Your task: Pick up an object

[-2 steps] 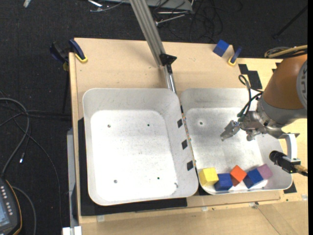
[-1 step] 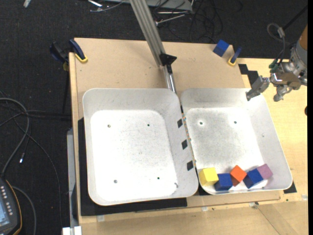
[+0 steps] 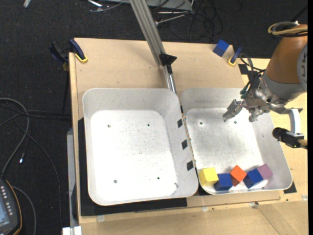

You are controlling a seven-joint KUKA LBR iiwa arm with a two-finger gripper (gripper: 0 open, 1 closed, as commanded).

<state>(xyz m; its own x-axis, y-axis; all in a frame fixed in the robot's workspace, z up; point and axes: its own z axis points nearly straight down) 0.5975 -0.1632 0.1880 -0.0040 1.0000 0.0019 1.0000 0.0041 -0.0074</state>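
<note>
Right bin point(image 3: 274, 146) is the landmark: shallow, white, w/ a speckled floor. Gripper point(image 3: 243, 112) hangs over the bin's far part, near its back-right corner, nothing between its fingers; fingers stand apart, one prong point(image 3: 231, 111) angling down-left toward the floor, the other point(image 3: 256, 114) shorter & nearer the bin's right wall. Can't tell if the tips touch the floor. Arm point(image 3: 288, 62) comes in from beyond the bin's right rim, orange band above a grey wrist. All the blocks in the bin sit bunched along its near wall, well apart from the gripper: yellow block point(image 3: 209, 175) at the near-left corner, blue block point(image 3: 224, 181) just beside it, orange block point(image 3: 238, 174) next, tilted, touching or nearly touching a second blue block point(image 3: 253, 177), then a pale purple block point(image 3: 264, 171) toward the near-right corner. Left bin point(image 3: 98, 146) lies alongside the right bin's left wall, rims meeting. One more blue block point(image 3: 221, 47) sits on the wooden bench point(image 3: 122, 62) beyond the right bin's far edge, outside it.
</note>
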